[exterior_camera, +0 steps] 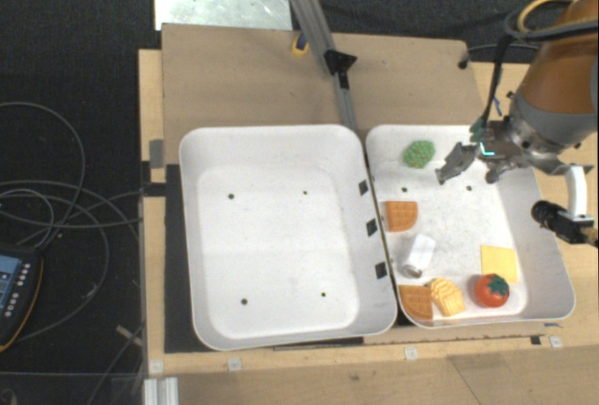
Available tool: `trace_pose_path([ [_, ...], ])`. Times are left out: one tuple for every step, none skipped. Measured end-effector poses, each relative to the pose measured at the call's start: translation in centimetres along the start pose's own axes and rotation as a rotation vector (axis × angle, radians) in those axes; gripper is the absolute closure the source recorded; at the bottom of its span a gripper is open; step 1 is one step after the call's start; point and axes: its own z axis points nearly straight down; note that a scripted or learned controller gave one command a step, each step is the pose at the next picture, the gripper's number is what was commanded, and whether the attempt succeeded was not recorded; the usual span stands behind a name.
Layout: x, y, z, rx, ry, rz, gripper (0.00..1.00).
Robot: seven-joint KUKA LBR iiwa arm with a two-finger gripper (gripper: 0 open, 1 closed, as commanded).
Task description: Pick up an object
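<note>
You have two shallow white plastic bins side by side on the tan bench. The left bin [201, 235] shows a bare white floor with a few small dark dots. The right bin [552, 286] holds every loose item.

Near its far edge lies a small green bumpy lump [419, 152], like a toy broccoli head. Against the dividing wall, about mid-bin, sits an orange waffle-patterned piece [401, 215]. Just nearer you from that is a small white tilted block [417, 253]. Along the near edge, from the divider outward, you will find a second orange waffle piece [416, 301], a yellow ribbed piece like toy corn [446, 296] touching it, then a red round tomato-like toy with a green top [492, 290]. A flat yellow square [499, 260], like a cheese slice, lies just behind the tomato, its near corner meeting it.

The grey arm with its orange band [562, 76] comes in from the right and hangs over the far part of the right bin. Its two-finger gripper [474, 165] is spread apart, one dark finger pointing toward the green lump and the other toward the bin's outer side, with nothing between them. The green lump is the nearest item, just beside the left fingertip but apart from it; whether the tips touch the bin floor you cannot tell.
</note>
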Motion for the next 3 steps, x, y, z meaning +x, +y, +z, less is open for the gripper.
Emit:
trace_pose_path([
  [0.0, 0.1, -0.2, -0.004, -0.001, 0.001, 0.0],
  [-0.4, 0.8, 5.7, 0.001, -0.001, 0.004, 0.0],
  [-0.1, 0.8, 9.9, -0.001, -0.001, 0.004, 0.0],
])
